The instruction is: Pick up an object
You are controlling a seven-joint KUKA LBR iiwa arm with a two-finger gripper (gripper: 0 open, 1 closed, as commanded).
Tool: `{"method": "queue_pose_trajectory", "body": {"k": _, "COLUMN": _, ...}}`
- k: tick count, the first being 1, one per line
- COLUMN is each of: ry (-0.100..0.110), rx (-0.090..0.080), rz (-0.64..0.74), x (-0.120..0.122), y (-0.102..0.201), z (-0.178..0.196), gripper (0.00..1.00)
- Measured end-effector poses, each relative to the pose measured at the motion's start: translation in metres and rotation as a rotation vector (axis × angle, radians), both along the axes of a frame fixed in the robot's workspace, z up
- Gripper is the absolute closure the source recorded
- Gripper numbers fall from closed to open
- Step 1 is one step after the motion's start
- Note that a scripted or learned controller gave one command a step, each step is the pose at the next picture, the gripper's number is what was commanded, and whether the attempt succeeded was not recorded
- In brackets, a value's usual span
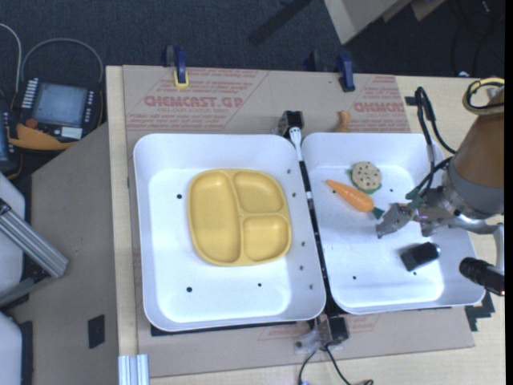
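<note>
**Gripper low over the right bin**

The gripper (390,220) hangs in the right bin (353,283) — whether it is open or closed, I cannot tell. An orange carrot (349,196) lies just beside it, a black block (420,256) near.

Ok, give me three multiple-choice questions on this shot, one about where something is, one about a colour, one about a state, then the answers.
1. Where is the yellow divided plate?
A. left bin
B. right bin
C. on the cardboard

2. What colour is the carrot?
A. green
B. orange
C. blue

3. What state is the black block in?
A. resting on the floor of the right bin
B. lifted above the bin
C. lying on the plate

Answers:
1 A, it sits mid left bin.
2 B, plainly orange.
3 A, it lies flat near the gripper.
</note>
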State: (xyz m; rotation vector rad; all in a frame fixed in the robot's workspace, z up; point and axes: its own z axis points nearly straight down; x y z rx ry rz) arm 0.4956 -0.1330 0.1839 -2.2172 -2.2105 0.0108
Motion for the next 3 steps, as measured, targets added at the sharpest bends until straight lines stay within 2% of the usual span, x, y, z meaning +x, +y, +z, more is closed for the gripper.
{"method": "queue_pose_trajectory", "body": {"k": 1, "ry": -0.011, "rx": -0.002, "rz": 0.003, "x": 0.003, "y": 0.0, "z": 0.005, "gripper": 0.0}}
{"method": "queue_pose_trajectory", "body": {"k": 2, "ry": -0.004, "rx": 0.0, "rz": 0.002, "x": -0.005, "y": -0.006, "z": -0.053, "gripper": 0.0}}
{"method": "queue_pose_trajectory", "body": {"k": 3, "ry": -0.01, "rx": -0.001, "rz": 0.001, "x": -0.006, "y": -0.006, "z": -0.101, "gripper": 0.0}}
